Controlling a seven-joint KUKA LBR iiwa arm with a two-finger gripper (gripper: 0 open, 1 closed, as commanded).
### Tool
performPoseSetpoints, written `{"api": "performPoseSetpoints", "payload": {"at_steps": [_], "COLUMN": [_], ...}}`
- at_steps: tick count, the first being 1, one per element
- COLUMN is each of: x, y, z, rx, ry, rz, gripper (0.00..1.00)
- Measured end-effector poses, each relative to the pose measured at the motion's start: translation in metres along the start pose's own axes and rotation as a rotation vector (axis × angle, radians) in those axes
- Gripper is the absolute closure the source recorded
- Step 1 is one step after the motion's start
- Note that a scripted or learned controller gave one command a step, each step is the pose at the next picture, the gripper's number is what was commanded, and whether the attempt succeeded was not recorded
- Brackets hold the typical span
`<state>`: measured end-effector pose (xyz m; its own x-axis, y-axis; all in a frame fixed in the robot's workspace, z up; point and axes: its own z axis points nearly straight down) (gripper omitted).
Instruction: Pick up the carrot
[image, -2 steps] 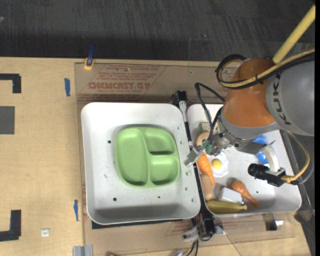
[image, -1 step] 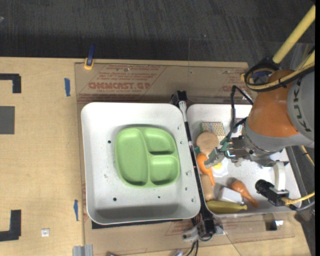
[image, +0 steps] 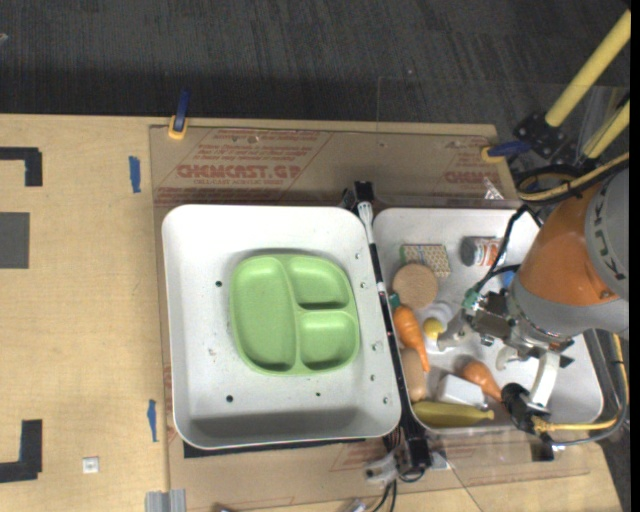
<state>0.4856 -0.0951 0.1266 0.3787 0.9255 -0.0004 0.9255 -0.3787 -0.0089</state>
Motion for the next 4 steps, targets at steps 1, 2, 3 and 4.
{"api": "performPoseSetpoints", "payload": {"at_steps": [1, 2, 3, 4], "x": [-0.030, -0.001, -0.003, -0.003], "y": [0.009, -0.002, 0.000, 0.000], "z": [0.037, 0.038, 0.026, 0.027], "rx": [-0.011, -0.024, -0.033, -0.031], "ry": [0.005, -0.003, -0.010, -0.010], "rz": [-0.274, -0.120, -0.118, -0.117], "gripper": [0.00, 0.00, 1.00, 0.00]}}
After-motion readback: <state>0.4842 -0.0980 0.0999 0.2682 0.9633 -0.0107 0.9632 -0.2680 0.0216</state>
